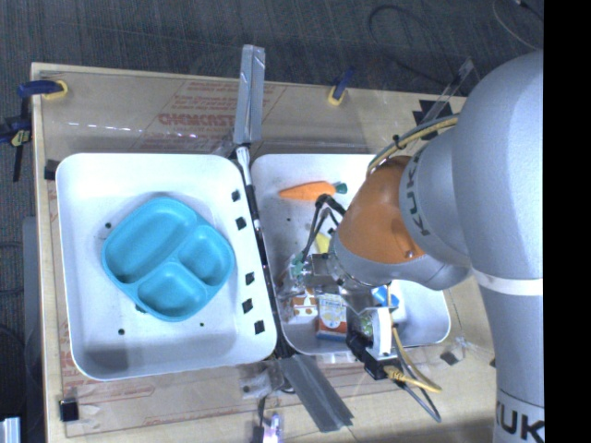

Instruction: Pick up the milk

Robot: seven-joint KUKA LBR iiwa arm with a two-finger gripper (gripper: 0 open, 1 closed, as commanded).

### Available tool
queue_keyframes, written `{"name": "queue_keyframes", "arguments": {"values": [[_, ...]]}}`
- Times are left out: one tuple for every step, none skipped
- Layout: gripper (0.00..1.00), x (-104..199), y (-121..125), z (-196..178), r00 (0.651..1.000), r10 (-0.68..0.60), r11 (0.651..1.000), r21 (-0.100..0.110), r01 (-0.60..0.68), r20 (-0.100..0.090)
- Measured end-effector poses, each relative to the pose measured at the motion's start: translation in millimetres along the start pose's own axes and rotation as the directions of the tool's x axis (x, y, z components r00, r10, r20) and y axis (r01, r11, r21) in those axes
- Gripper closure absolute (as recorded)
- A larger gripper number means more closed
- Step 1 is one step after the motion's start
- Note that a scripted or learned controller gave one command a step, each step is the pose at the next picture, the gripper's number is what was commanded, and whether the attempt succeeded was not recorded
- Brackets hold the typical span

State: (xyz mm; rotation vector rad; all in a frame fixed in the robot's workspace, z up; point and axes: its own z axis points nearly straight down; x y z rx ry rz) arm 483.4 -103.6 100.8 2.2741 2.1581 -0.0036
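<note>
The small orange-and-white milk carton [331,314] stands at the lower middle of the frame, in the right white bin [434,326]. The tool [319,280] hovers just above; its state I cannot tell. Descend squarely, avoiding neighbouring clutter.

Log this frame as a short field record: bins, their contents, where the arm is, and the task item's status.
left bin: holds a blue divided tray
right bin: holds a carrot near the far wall, a small carton near the front wall, and other small items partly hidden
arm: reaches in from the right, over the right bin
gripper: low over the cluttered items; grasp state unclear
milk: likely the small carton, label too small to confirm; lies in the bin, not seen between fingers
</note>
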Motion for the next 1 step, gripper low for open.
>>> {"name": "queue_keyframes", "arguments": {"values": [[1.0,51.8,33.0,-88.5,0.989,0.15,0.989,0.011,-0.15,-0.005]]}}
